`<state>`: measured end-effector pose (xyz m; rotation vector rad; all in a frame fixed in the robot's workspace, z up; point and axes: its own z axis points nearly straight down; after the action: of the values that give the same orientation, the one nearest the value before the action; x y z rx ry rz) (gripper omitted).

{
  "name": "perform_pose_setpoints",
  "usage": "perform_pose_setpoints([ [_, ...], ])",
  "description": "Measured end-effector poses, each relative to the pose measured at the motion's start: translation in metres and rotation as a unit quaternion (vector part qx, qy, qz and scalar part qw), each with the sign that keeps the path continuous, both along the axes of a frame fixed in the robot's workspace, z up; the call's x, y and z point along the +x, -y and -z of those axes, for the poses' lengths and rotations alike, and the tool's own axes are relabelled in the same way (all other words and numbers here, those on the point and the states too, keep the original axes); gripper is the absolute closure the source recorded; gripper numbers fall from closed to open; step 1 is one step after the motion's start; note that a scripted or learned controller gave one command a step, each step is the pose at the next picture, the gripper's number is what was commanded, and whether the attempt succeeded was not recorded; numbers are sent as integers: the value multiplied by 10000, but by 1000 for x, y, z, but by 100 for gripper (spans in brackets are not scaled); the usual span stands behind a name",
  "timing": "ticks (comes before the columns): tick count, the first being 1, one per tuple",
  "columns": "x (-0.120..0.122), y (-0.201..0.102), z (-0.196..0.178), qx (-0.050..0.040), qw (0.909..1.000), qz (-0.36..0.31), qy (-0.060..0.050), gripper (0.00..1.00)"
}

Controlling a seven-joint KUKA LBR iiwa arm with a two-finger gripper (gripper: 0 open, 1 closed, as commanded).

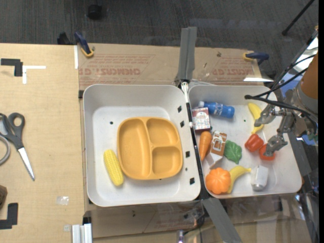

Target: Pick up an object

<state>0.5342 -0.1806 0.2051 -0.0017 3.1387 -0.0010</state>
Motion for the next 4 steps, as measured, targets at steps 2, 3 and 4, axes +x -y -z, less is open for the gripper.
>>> perform_pose_setpoints([
  [2,0,36,100,-8,9958,914,26,100],
  [3,-15,9,-7,0,9863,1648,4,100],
  [4,23,39,110,-3,9974,-721,12,100],
])
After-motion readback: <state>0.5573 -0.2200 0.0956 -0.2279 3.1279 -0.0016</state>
